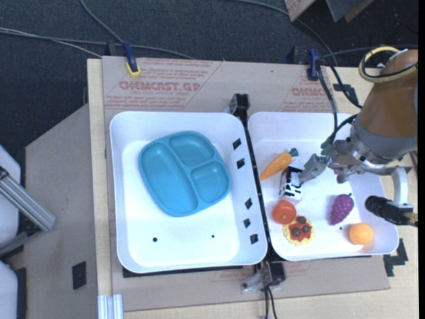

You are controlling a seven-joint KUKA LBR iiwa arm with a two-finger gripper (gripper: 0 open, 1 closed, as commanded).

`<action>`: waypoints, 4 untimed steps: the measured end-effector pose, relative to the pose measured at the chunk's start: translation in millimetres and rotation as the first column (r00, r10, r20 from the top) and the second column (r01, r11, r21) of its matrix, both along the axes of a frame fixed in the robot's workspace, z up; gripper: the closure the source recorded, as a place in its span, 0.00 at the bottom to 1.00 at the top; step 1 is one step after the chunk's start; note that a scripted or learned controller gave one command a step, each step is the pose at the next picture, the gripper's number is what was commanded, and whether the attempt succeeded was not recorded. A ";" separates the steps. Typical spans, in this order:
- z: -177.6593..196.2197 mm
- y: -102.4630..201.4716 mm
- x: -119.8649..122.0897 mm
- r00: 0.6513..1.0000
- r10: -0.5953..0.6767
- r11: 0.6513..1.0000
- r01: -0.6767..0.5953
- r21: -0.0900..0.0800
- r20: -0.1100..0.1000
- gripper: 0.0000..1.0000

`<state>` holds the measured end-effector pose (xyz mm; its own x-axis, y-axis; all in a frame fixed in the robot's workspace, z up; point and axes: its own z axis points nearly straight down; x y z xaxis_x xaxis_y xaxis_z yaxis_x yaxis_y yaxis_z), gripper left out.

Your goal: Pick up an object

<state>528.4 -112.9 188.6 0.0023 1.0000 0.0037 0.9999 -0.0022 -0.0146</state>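
Observation:
The right bin [319, 126] holds several toy foods. An orange carrot [275, 165] lies at its left side. Just below the carrot is a small black-and-white object [289, 185]. A red tomato [284, 212] and a small round tart with berries [298, 231] sit near the front left. Purple grapes [341, 207] and an orange [360, 234] lie at the front right. My gripper [308, 172] hangs low over the middle of this bin, its tip right beside the black-and-white object and just right of the carrot. I see nothing held in it.
A blue divided plate [184, 171] lies in the left bin [133, 231]. Black clips [247, 198] line the wall between the bins. The arm's grey and orange body [388, 118] covers the right bin's far right side. Cables run along the back of the bench.

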 end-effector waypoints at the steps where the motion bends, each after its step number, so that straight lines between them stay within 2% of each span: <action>1: 5.9 0.1 3.0 1.000 0.003 1.000 -0.003 -0.002 0.013 0.00; 2: -36.4 -0.7 2.6 1.000 0.002 1.000 -0.002 -0.001 0.008 0.00; 3: -74.7 -2.1 6.4 1.000 0.003 1.000 -0.003 0.002 0.014 0.00; 4: -83.1 -1.7 10.9 1.000 0.004 1.000 -0.004 0.000 0.026 0.00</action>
<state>539.3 -114.6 105.5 -0.0021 1.0000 0.0039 0.9999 0.0021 0.0110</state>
